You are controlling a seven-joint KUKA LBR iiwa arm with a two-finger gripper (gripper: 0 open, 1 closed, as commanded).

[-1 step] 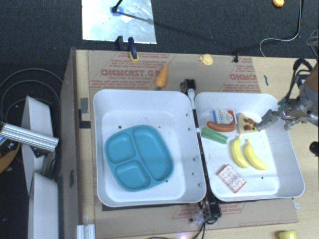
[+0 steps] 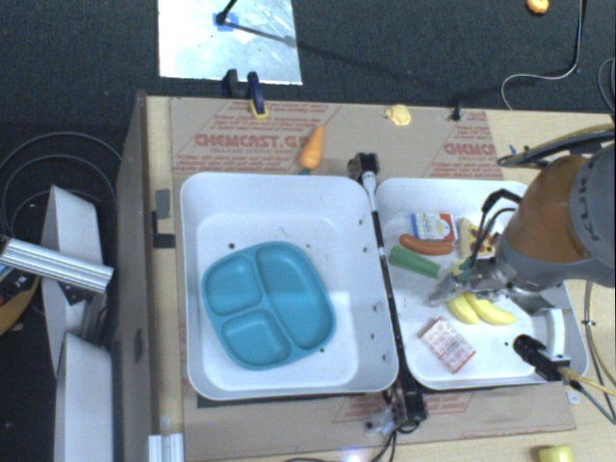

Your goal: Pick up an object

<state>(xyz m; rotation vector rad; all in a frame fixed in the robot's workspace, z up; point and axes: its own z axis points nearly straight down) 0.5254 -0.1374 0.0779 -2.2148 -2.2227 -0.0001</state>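
Partly hidden beneath the grey arm's wrist, the pincer (image 2: pixel 460 283) sits low in the right bin (image 2: pixel 414 354), touching the glossy yellow bananas (image 2: pixel 478 309); I cannot tell its state. Beside the bananas lie a flat patterned packet (image 2: pixel 447 344) and a smooth green cylinder (image 2: pixel 414 261).

Grey arm (image 2: pixel 587 210), orange band, apparently black cabling.

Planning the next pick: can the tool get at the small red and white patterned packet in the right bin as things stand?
Probably yes. The small red and white patterned packet lies flat on the floor of the right white bin, nothing on top of it. The tool sits close by over the yellow bananas, which lie just beside the packet.
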